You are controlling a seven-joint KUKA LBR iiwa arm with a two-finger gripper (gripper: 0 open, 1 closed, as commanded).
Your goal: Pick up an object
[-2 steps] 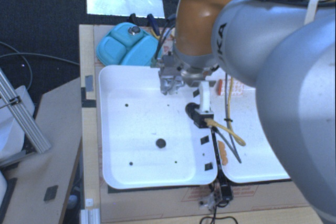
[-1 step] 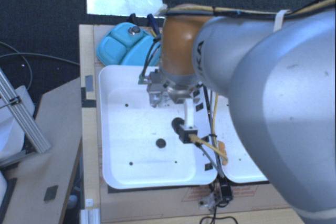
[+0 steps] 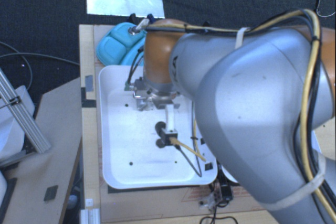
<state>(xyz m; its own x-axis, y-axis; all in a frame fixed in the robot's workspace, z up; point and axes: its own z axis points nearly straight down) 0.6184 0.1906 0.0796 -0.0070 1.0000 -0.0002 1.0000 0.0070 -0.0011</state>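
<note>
The hand (image 3: 152,99) hangs over the white bin (image 3: 119,131). The blue object (image 3: 116,45) lies at its eleven o'clock, beyond the rim. I cannot tell whether the hand is released or clenched.

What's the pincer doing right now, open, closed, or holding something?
Pincer: cannot be told from this view; it hangs over the white bin.

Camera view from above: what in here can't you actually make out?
All in the camera view:
- Everything right of the left bin: covered by the grey arm.
- Blue thing beyond that bin: its right side is behind the orange band; what it is, unclear.
- Dark specks on the bin floor: too small to identify.
- Gripper: whether it holds anything, too blurred to tell.
</note>
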